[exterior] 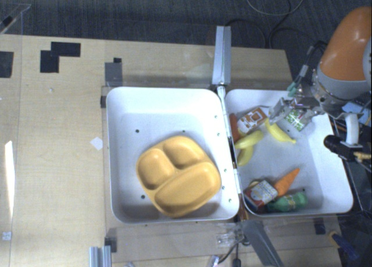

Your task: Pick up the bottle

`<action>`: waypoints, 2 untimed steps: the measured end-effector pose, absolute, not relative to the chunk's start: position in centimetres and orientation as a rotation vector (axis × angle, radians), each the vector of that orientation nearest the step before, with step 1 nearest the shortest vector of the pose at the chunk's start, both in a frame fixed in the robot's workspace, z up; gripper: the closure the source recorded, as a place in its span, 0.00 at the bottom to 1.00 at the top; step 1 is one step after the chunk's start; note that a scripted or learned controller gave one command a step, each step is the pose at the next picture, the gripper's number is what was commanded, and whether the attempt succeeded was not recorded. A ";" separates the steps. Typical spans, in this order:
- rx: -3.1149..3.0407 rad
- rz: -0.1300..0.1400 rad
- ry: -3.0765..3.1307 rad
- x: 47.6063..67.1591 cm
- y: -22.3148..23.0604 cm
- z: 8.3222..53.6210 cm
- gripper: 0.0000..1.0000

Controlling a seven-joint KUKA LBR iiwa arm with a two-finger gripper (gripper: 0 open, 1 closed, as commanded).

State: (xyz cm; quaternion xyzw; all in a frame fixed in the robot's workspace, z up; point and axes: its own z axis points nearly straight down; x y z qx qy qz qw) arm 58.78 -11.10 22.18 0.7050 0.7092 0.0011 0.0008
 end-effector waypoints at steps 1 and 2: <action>2.327 0.006 2.106 61.2 -9.2 22.6 0.00; 2.217 0.003 2.224 55.6 -13.3 9.9 0.00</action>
